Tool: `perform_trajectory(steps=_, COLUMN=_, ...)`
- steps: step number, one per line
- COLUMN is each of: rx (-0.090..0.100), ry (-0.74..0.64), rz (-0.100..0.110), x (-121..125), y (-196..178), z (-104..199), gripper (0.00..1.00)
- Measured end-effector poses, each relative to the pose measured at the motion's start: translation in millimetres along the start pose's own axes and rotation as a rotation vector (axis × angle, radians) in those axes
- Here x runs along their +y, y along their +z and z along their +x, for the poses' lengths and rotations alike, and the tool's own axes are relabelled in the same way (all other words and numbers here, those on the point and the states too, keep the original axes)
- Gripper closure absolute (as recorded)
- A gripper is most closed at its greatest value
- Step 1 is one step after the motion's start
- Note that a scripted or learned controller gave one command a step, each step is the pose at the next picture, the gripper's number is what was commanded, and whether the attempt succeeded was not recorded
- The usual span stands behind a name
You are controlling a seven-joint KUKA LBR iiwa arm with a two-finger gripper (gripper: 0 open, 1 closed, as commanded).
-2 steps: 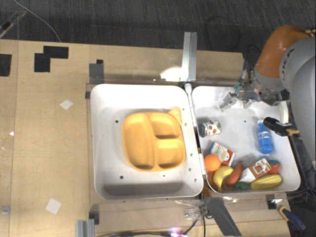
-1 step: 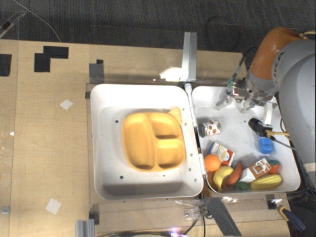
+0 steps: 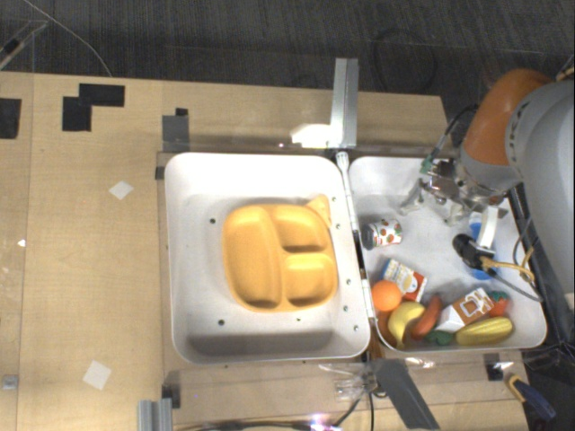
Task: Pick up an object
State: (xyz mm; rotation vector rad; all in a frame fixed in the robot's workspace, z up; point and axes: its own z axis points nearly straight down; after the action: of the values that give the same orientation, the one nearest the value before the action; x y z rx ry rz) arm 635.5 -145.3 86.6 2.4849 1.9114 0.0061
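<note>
My gripper (image 3: pixel 435 197) hangs over the far part of the right bin (image 3: pixel 422 171), with the orange-banded wrist behind it. Its fingers are spread open over bare bin floor with nothing between them. A small red, white and green can (image 3: pixel 386 233) lies a little to the gripper's front left. At the bin's near end lie a red-and-white carton (image 3: pixel 404 279), an orange (image 3: pixel 385 295), a banana (image 3: pixel 403 321), a brown sausage (image 3: pixel 429 314), a second carton (image 3: pixel 471 307) and a long yellow piece (image 3: pixel 485 331).
The left bin (image 3: pixel 193 241) holds a yellow compartment tray (image 3: pixel 277 254) lying across its middle. A metal post (image 3: pixel 345 101) stands at the far edge between the two bins. The wooden bench top (image 3: pixel 81 241) stretches to the left.
</note>
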Motion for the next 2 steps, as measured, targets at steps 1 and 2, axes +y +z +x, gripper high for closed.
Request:
perform_trajectory(steps=1, rx=0.001, ry=0.111, rz=-0.003, x=-43.9, y=-1.9, z=26.8, gripper=0.00)
perform_trajectory(steps=2, rx=0.000, ry=0.062, rz=-0.008, x=-53.8, y=-2.3, z=28.4, gripper=0.00)
